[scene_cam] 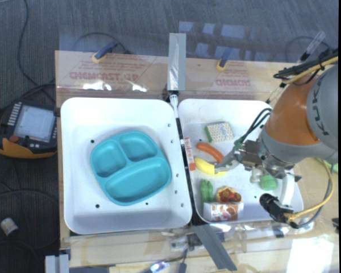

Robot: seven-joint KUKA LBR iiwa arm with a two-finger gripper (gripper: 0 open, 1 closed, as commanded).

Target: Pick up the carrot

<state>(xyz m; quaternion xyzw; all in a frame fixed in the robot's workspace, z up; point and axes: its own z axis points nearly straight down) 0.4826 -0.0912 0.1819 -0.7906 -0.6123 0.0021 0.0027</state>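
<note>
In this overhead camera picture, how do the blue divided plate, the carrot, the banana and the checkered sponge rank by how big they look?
Largest to smallest as they appear:
1. Blue divided plate, by far.
2. Checkered sponge.
3. Carrot and banana: too alike to rank, and the gripper covers the banana's end.

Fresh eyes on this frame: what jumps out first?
The arm's orange band looms over the right bin, with the gripper low among the toy food beside the banana and the carrot. In the left bin lies a turquoise divided plate.
</note>
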